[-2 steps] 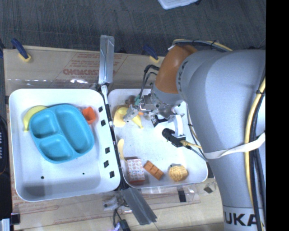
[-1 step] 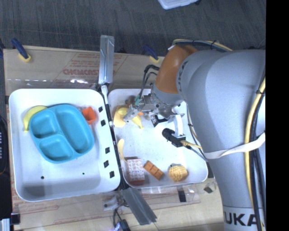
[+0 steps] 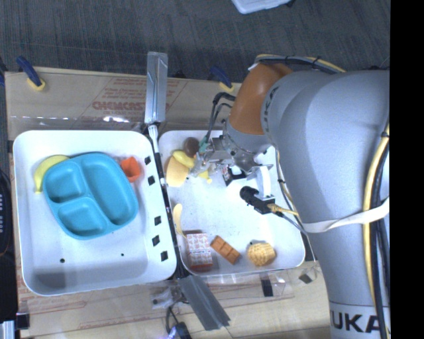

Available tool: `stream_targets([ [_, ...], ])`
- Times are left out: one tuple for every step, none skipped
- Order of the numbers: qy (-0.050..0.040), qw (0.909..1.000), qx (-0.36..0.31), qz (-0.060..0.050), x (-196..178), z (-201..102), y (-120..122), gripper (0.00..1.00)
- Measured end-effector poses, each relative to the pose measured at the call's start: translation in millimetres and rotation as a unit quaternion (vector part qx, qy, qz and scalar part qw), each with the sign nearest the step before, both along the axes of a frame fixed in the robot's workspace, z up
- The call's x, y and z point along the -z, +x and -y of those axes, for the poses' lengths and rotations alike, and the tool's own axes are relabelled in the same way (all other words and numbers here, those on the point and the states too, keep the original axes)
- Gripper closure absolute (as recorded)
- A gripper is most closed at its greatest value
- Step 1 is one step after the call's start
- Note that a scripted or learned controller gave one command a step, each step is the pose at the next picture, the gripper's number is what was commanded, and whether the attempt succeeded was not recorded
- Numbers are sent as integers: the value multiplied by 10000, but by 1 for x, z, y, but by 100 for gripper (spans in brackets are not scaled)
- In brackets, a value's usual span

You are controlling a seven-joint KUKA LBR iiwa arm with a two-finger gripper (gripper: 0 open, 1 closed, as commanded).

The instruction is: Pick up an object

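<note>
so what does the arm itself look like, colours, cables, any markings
The arm is bulky, rounded and light grey, with an orange band above the wrist. White KUKA lettering shows near its base. A yellow cable and a pale strap run down its side, and thin dark cables loop by the wrist. The gripper is small, metallic and dark.

The gripper (image 3: 211, 157) sits low in the right bin (image 3: 218, 212) under the arm's wrist, and its fingertips are too cluttered to read. A yellow item (image 3: 48, 165) is mostly hidden beneath the blue divided tray (image 3: 89, 192). A brown object (image 3: 191, 145) is partly covered by the gripper. A white object (image 3: 262, 5) is cut off by the top edge.
</note>
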State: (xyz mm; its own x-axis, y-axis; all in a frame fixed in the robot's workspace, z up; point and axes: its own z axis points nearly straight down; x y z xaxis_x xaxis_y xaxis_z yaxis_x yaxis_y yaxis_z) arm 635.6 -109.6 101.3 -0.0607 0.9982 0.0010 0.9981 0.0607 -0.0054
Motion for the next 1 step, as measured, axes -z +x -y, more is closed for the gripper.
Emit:
stream_targets([
  [6, 9998, 170, 68, -96, -63, -1, 100],
])
